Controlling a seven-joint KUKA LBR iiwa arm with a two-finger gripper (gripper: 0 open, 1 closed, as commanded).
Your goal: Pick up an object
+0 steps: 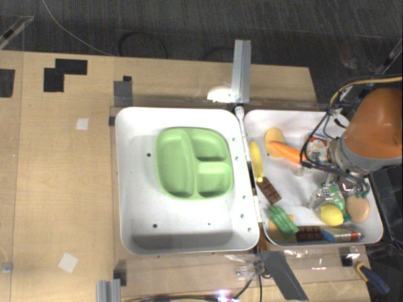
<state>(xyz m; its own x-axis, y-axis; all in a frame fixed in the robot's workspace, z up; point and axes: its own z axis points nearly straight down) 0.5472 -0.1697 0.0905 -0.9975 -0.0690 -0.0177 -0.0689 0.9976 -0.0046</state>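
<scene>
Single arm entering from the right edge, orange band uppermost, wrist pointing down toward the near right of the scene. Gripper low beneath the wrist, metallic parts and dark cabling visible around it.

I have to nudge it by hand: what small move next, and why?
Probably lower straight down a little. The gripper sits in the right bin just above the lemon, with nothing seen between its fingers. The egg crowds the lemon, so go slowly.
</scene>
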